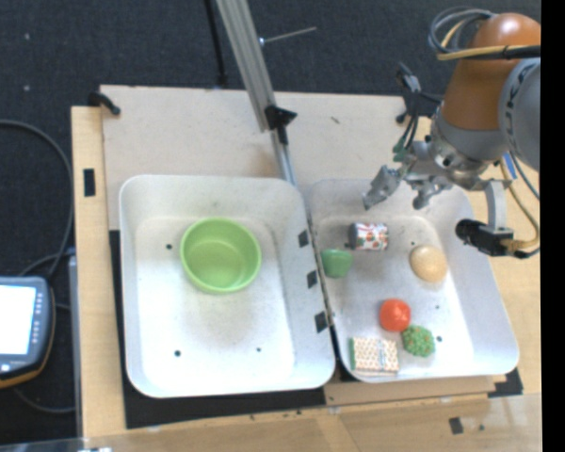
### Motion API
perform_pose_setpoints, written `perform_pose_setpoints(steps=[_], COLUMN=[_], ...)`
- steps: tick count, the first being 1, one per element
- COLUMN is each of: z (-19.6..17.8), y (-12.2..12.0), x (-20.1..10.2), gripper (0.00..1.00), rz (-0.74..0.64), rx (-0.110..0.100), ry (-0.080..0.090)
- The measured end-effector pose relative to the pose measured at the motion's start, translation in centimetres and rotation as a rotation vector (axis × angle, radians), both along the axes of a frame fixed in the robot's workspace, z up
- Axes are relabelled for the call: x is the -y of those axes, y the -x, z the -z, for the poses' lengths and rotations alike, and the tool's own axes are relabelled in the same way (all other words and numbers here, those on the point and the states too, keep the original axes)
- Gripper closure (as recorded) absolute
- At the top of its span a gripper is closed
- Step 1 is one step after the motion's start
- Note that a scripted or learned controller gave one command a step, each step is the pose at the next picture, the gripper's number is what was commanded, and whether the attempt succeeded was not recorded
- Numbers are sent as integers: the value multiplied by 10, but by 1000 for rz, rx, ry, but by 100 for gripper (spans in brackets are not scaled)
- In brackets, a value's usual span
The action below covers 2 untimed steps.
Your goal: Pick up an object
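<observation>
My gripper (401, 192) hangs over the far edge of the right bin (480, 347), its two fingers spread open with nothing between them. Just below it lies a small printed can (370, 236) on its side. A small green cup (337, 263) sits by the bin's left wall. A pale yellow lemon-like object (428, 264) lies to the right of the can. Nearer the front are a red tomato (394, 314), a green broccoli piece (418, 340) and a patterned square packet (374, 354).
The left bin (151, 347) holds a light green bowl (220, 254). A slanted metal rail (254, 64) runs from the top down to the gap between the bins. A black part (480, 235) of the arm juts over the right bin's right side.
</observation>
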State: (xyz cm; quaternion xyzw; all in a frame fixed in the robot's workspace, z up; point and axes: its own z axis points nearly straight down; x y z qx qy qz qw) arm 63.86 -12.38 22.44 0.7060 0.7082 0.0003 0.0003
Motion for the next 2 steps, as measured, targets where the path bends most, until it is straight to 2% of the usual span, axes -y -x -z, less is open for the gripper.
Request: perform_pose_setpoints(steps=[1,2], z=[0,63], y=[0,2], x=[0,-2], gripper=[0,0], rz=[0,2], rx=[0,-5], ry=[0,2])
